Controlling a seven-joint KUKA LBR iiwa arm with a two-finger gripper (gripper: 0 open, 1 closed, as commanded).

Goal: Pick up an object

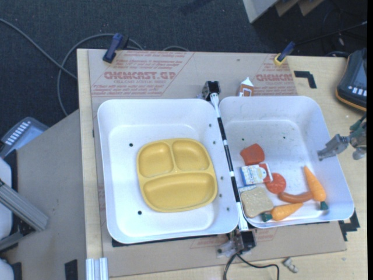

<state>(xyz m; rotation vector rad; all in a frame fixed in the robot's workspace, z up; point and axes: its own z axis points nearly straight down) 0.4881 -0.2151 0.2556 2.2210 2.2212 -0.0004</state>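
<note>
Lying well left of the jaws (pixel 333 147), carrot (pixel 315 184); jaws' state unclear.

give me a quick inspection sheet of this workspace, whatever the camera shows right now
surface: bench topped with printed cardboard, bearing a left bin and a right bin
job's things: in the right bin, two carrots, sausage, bread slice, milk carton, red pieces
clutter: yellow divided plate in the left bin
grippers: gripper at the right bin's right rim, no thing seen between its fingers
cables: cable on the floor; wires at the front edge
surroundings: dark carpet, clamps
</note>
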